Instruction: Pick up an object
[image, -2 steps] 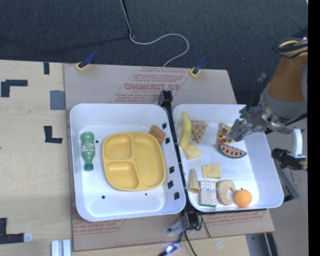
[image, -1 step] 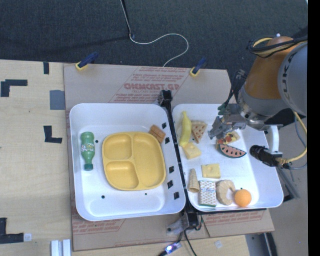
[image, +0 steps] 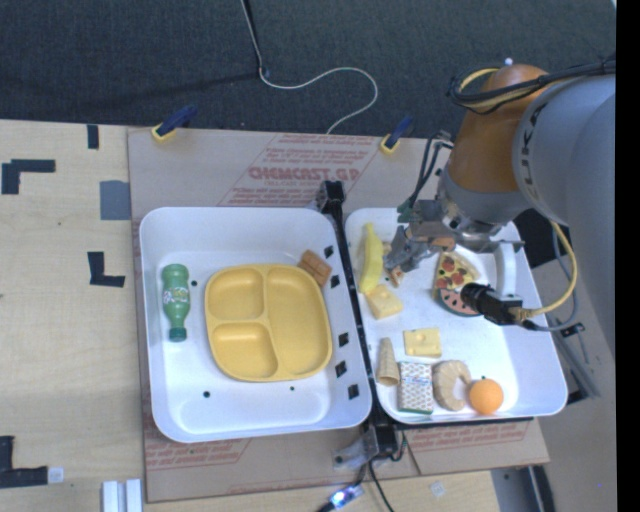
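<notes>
Left bin (image: 160, 330): held yellow divided plate (image: 268, 322), green bottle (image: 176, 301) lying beside it on the far-left side, brown piece (image: 316, 266) touching plate's upper-right corner. Right bin (image: 535, 375): held banana (image: 371, 256) by the divider, cheese wedge (image: 385, 303), yellow cheese slice (image: 423, 343), pizza slice (image: 457, 283), wrapped cracker pack (image: 415, 387), bagel-like roll (image: 450, 384), orange (image: 486, 396). Gripper (image: 400, 262) hung low over right bin's upper-left, just beside banana, above cheese wedge. Finger opening: could not tell; nothing seen between fingers.
</notes>
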